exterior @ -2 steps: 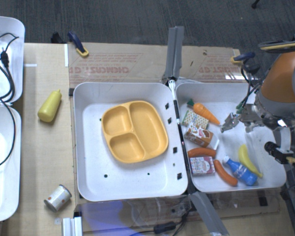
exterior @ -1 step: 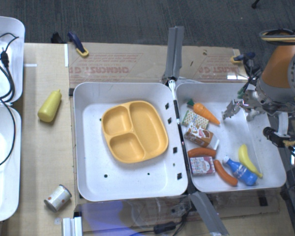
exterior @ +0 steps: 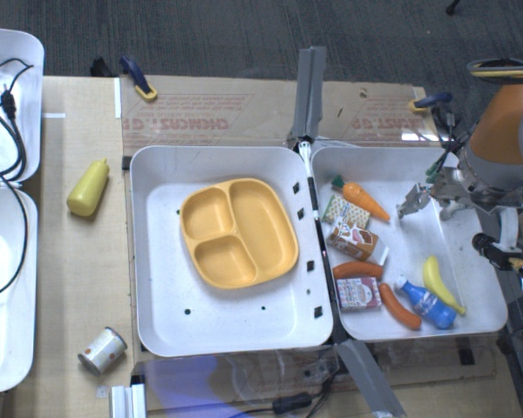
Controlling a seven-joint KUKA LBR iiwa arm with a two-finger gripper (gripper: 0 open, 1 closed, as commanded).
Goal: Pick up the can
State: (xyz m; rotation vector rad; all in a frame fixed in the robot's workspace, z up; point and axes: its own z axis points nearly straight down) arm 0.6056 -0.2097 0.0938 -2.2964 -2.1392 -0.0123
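Barely begun: can [exterior: 101, 349] lay on its side on worktop [exterior: 87, 268], left of both bins, untouched. Tool [exterior: 416, 200] hung over right bin [exterior: 488, 316], well apart; grip state impossible to tell.

the arm [exterior: 497, 146] is grey with a rounded orange band above the wrist. dark cables run along its side, and the metal claw [exterior: 412, 202] is pale grey.

Bench [exterior: 87, 277], two bins [exterior: 148, 259], can [exterior: 102, 349], mustard bottle [exterior: 88, 188]
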